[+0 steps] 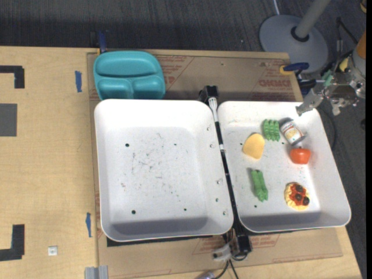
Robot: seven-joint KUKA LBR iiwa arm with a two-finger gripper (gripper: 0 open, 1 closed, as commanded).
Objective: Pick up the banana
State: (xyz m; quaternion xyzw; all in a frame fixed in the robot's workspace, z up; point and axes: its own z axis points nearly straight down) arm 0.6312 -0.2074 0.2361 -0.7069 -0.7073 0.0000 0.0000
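A plain yellow, rounded piece (253,146) lies in the right bin (334,214), left of its middle; it is the only thing here that looks like the banana. My gripper (312,102) hangs over the right bin's far right corner, well apart from the yellow piece and up to its right. Nothing shows in the gripper.
Also in the right bin are a ridged green piece (270,129), a small silver can (291,132), a red tomato (300,155), a green pickle (258,185) and a yellow tart with berries (297,195). The left bin (110,214) adjoins it. A teal tray (129,74) sits behind.
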